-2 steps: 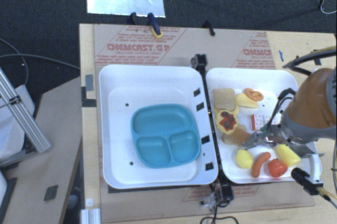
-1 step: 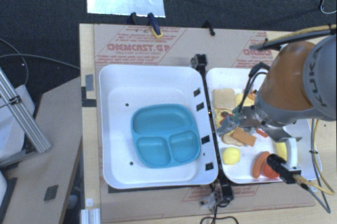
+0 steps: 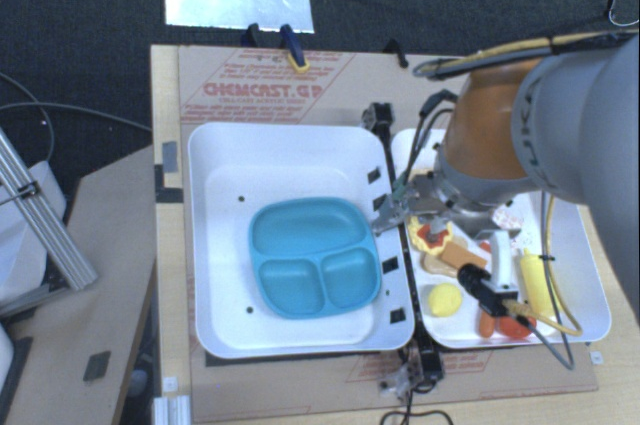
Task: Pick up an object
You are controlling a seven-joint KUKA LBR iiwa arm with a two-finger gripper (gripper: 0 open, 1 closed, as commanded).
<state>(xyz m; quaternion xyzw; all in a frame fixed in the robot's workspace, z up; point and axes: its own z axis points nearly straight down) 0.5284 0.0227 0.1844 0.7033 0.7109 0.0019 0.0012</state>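
Gripper (image 3: 404, 209) sits at the left edge of the right bin (image 3: 572, 248), grip state can't tell, toys (image 3: 450, 259) crowded beside it under the wrist; risk: clips the bin wall or closes on nothing.

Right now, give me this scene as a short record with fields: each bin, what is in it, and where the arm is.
left bin: one blue three-compartment plate, lying flat
right bin: a cluster of small toy-like pieces
yellow pieces: round yellow piece; long yellow piece
red piece: red-orange piece, near the bin's front wall
arm: reaches in from the right, wrist over the right bin
object held: cannot tell
under the bins: cardboard sheet with red print
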